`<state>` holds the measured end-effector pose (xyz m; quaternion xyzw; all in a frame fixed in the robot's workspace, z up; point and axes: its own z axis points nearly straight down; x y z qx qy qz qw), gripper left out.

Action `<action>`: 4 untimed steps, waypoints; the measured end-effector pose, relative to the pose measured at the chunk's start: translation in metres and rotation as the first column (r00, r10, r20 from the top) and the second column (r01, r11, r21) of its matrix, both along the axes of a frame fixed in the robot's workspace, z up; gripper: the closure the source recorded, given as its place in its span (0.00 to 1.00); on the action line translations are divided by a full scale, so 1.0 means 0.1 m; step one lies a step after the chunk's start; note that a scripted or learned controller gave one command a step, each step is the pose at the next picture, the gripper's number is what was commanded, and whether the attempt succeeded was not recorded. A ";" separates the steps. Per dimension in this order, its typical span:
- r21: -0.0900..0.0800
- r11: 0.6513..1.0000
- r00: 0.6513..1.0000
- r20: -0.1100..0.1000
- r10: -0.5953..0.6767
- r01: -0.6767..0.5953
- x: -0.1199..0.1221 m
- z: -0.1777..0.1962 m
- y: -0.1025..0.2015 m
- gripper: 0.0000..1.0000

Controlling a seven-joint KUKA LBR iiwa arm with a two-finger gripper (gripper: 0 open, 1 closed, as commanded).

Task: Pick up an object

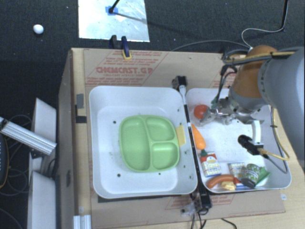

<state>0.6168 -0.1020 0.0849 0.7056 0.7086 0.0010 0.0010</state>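
Carrot point(198, 137) one, tomato point(200, 110) one, bins point(106, 104) two

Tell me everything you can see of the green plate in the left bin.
The green plate is a pale green, plastic-looking tray with rounded corners and three compartments. It lies flat, right way up, in the middle of the left bin. A small yellow piece lies against its right edge.

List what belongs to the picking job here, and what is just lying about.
For the job, in the right bin:
gripper, tomato, carrot, small carton, sausage, green packet.

Lying about, away from the gripper:
green plate in the left bin, white ball and silver sheet on the floor.
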 end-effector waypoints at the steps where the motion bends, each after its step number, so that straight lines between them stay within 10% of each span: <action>1: -0.002 1.000 1.000 -0.002 -0.003 0.003 -0.23 0.00 -0.61 0.00; 2: -0.002 1.000 1.000 -0.013 0.001 -0.001 0.32 -0.01 0.01 0.00; 3: -0.002 1.000 1.000 -0.002 -0.002 0.002 -0.20 0.00 -0.59 0.00; 4: 0.001 1.000 1.000 -0.002 0.000 0.000 -0.19 -0.01 -0.08 0.00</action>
